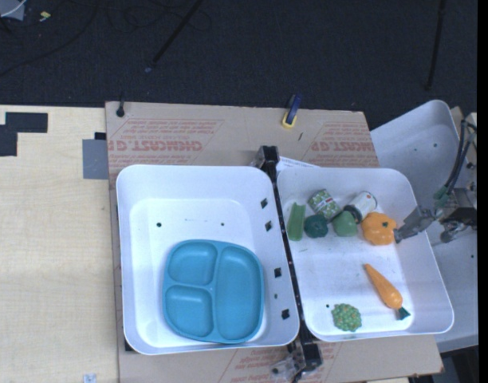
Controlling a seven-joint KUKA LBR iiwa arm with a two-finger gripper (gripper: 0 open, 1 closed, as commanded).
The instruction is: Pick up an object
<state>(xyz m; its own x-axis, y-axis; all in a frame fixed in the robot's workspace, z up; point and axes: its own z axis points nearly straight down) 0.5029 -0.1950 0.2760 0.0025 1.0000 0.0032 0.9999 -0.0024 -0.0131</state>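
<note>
Pincer (405, 227) beside orange fruit (378, 229), right bin (423, 309).

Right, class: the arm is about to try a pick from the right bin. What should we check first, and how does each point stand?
1. Target chosen: orange pumpkin lies nearest the gripper - ok.
2. Gripper at the right bin, near the pumpkin - ok.
3. Room around the pumpkin: a green item touches it - not ok.
4. Finger opening: cannot tell.
5. Carrot lies apart, out of the path - ok.
6. Blue plate sits in the left bin, out of the way - ok.
</note>
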